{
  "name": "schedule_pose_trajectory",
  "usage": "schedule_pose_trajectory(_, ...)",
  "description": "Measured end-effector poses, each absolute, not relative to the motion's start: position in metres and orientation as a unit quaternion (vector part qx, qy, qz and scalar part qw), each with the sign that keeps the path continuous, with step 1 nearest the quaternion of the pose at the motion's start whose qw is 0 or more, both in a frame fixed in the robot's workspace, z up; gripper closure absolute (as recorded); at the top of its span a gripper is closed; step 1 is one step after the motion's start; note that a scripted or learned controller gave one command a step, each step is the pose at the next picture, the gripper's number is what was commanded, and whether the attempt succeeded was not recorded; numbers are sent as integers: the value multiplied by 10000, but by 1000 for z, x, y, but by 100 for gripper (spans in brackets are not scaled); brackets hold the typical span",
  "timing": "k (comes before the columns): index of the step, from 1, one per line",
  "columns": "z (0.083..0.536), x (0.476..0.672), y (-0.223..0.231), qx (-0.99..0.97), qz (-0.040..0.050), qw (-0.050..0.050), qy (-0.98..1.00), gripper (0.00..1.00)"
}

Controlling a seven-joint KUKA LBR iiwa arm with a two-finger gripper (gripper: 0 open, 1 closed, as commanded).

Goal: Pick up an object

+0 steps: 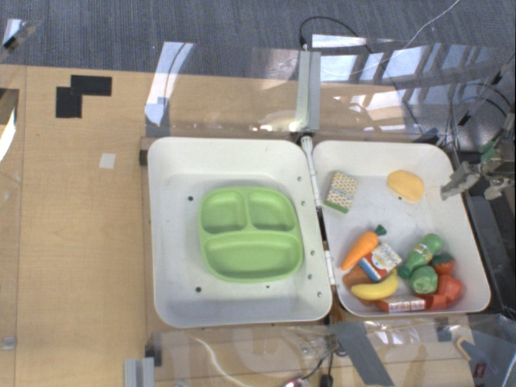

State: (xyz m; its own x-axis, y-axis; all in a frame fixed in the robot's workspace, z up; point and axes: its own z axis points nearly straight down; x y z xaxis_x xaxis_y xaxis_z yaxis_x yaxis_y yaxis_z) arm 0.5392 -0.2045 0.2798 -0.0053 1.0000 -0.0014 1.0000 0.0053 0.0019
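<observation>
**Gripper at right edge, toys crowded in right bin**

Gripper (pixel 461 182) sits at the right bin's (pixel 451 156) far right rim, above the bench edge; can't tell if it's apart or together. Nothing seen between its parts. Left bin (pixel 169 216) holds a green divided plate (pixel 251 234). Right bin: patterned box (pixel 341 192) and yellow piece (pixel 405 185) lie apart in the upper half. Lower half is a tight pile: carrot (pixel 359 250), banana (pixel 376 289), green vegetables (pixel 423 266), red pieces (pixel 448 290), all touching. Cables (pixel 476 111) run nearby.
</observation>
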Motion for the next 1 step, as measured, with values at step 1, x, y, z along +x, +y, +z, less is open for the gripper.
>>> schedule_pose_trajectory(1, 306, 543, -176, 6577, 10, 24, 7532, 0)
